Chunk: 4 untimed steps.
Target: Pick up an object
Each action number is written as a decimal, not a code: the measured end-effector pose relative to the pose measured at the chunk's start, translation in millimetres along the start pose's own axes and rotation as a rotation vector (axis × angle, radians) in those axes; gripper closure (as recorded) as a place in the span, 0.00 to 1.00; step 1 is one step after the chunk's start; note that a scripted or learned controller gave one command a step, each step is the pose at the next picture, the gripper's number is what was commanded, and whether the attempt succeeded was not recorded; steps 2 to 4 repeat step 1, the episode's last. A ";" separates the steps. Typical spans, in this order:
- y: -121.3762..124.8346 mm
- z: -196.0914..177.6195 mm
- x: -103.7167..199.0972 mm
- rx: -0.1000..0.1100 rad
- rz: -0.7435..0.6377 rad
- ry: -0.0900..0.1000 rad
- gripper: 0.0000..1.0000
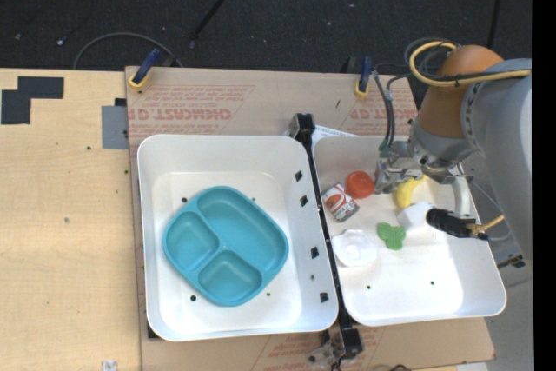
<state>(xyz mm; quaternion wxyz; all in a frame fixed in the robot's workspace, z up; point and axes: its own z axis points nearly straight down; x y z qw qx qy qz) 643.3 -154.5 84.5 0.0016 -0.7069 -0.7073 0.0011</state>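
Arm (508,122) at right edge; gripper (398,176) by yellow piece (408,192), right bin (434,287): reach step, claw state unclear. Next: descend, clamp piece.

Red reversed lettering (182,111), apparently CHEMCAST GP, on brown backing sheet (261,96)

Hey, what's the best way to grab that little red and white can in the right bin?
Come straight down from above and close across the round body of the small red and white can. It seems to lie on its side, so its curved flanks face up. The orange-red round object sits close beside it.
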 end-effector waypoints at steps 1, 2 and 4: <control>0.1 -1.3 -28.1 -0.001 0.001 -0.001 1.00; 0.1 -1.3 -28.1 -0.001 0.001 -0.001 1.00; 0.1 -1.3 -28.1 -0.001 0.001 -0.001 1.00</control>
